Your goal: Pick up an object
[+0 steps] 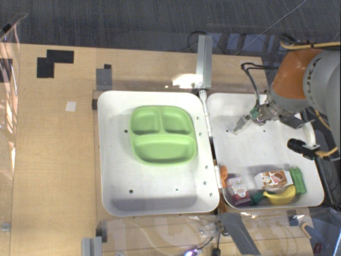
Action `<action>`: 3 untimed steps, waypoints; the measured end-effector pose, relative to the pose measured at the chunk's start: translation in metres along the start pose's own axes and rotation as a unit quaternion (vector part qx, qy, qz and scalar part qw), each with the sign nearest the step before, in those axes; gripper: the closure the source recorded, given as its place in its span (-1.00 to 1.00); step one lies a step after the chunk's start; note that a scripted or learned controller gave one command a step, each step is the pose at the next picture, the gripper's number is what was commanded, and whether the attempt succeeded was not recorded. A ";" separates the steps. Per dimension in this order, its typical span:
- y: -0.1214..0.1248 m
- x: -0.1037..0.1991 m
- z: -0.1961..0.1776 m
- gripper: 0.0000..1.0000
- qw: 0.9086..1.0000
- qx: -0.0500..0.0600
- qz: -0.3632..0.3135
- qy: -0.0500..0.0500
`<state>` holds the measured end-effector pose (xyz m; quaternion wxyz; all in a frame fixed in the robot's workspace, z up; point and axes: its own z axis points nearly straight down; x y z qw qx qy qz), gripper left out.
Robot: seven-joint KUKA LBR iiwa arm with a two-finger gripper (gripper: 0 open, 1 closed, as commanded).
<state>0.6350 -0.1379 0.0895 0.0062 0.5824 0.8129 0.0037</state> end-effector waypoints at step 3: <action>-0.090 -0.003 -0.002 -1.00 0.998 0.000 0.057 0.000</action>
